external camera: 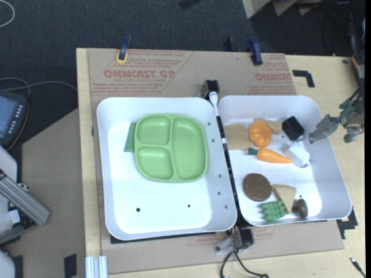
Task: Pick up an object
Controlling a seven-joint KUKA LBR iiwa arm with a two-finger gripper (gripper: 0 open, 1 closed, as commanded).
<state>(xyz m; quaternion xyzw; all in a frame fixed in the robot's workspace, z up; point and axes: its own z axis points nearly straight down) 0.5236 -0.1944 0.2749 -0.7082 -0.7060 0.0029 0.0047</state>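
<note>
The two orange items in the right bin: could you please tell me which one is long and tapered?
The orange carrot, lying lengthwise with a green stem end. The other, the rounded orange pepper-like piece, sits just above it in the right white bin.

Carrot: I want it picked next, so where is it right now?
The carrot lies in the right bin, just below the orange pepper and above the brown cookie.

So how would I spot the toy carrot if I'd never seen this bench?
Look at the right-hand white bin, the one crowded with small things. Near its middle, just below a rounded orange pepper, lies the carrot. It is the long, pointed orange piece with a dark green stub at its left end.
</note>
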